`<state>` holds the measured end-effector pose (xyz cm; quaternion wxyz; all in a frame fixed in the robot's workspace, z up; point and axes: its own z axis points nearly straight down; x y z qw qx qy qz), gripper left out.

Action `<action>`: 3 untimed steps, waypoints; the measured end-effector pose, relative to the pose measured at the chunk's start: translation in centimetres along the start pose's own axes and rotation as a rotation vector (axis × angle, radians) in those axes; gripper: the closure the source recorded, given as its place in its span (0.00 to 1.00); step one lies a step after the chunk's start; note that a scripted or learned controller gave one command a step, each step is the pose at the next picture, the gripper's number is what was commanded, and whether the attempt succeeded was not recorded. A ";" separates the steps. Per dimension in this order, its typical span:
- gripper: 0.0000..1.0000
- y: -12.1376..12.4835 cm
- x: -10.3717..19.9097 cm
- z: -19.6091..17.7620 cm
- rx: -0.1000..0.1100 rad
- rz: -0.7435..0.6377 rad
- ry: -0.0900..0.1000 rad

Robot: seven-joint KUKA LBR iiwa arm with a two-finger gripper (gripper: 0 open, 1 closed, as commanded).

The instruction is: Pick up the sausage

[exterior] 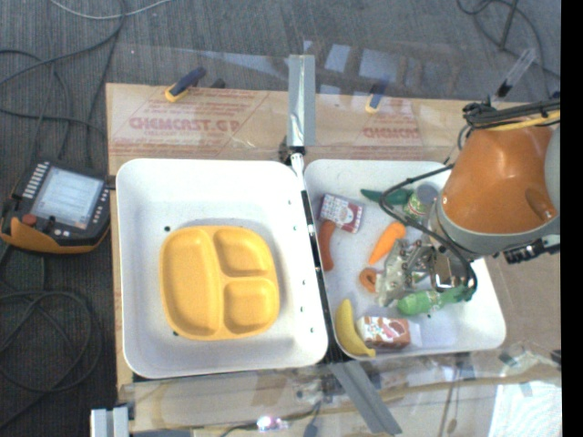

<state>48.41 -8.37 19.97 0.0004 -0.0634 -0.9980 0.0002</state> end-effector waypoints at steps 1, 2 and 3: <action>1.00 3.6 0.4 0.9 -0.002 -0.373 -0.001; 1.00 3.7 0.3 0.1 -0.002 -0.371 -0.003; 0.00 3.7 0.3 0.1 -0.002 -0.372 -0.003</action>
